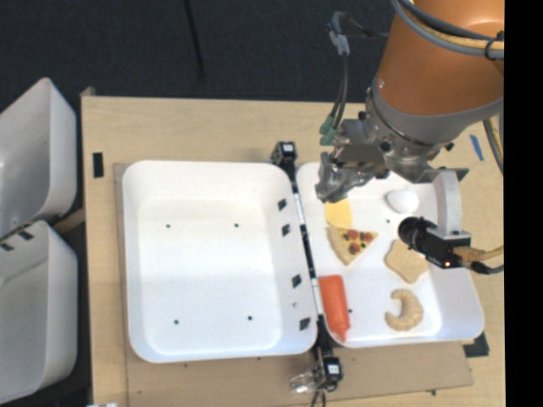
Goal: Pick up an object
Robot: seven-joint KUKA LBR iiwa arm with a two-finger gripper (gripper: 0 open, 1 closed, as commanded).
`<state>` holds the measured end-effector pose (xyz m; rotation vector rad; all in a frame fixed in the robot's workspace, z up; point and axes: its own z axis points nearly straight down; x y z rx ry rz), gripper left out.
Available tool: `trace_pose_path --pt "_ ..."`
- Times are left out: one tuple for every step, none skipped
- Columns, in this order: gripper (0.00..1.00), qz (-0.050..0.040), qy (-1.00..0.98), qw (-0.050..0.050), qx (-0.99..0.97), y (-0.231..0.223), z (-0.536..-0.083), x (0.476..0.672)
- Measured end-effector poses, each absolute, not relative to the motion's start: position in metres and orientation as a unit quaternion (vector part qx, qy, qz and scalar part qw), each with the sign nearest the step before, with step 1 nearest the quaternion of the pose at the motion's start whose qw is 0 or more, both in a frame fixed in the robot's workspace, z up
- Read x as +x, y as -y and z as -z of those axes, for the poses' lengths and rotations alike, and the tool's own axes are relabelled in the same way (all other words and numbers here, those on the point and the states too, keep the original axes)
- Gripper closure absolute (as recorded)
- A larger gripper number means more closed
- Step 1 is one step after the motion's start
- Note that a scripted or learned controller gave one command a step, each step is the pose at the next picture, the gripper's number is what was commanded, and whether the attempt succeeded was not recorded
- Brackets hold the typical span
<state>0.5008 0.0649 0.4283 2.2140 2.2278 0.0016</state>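
Cheese wedge (339,214) under end effector (333,189), rt bin (454,308), wood bench (212,130)

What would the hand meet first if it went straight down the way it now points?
Most likely the yellow cheese wedge, which lies right under the hand in the right bin. Depth is unclear from this slanted view.
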Motion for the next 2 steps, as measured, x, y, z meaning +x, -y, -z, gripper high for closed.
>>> trace_pose_path --pt "1.0 -0.004 -0.71 0.002 0.705 -0.109 -0.497 0.495" --pt "1.0 0.0026 -0.709 -0.001 0.706 -0.124 -0.43 0.489"
